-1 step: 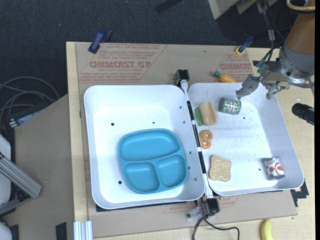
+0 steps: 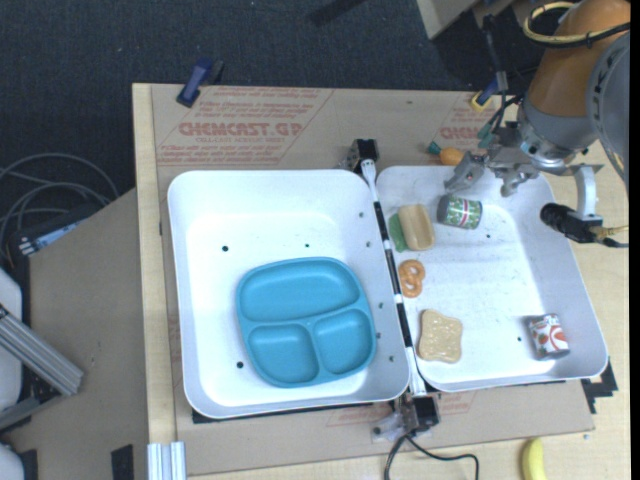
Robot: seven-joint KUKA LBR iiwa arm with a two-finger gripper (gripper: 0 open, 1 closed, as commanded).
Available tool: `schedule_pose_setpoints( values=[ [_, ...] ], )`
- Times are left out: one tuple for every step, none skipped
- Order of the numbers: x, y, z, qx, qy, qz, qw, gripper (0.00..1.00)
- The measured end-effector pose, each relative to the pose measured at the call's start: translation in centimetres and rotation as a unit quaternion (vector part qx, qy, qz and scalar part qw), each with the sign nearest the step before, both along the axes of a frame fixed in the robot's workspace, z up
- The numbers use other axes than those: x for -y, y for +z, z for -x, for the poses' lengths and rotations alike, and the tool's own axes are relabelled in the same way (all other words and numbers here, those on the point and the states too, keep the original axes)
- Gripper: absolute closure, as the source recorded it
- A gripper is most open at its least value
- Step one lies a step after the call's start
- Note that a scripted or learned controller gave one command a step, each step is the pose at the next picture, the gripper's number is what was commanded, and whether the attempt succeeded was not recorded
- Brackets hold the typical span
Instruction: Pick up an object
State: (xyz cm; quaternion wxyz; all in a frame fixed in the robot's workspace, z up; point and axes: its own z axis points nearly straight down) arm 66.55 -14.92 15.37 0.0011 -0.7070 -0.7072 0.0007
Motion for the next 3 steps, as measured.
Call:
schedule_pose_setpoints(
  values=[
    [-1.7,-5.8,-0.2,0.003,0.0,0.0009,1.0,0.0],
    [-1.8,-4.8,-0.2,0.004,0.0,0.0012,1.0,1.0],
    [-8.3,3.3,2.6,0.003,0.001,-0.0002,1.0,1.0]
  ],
)
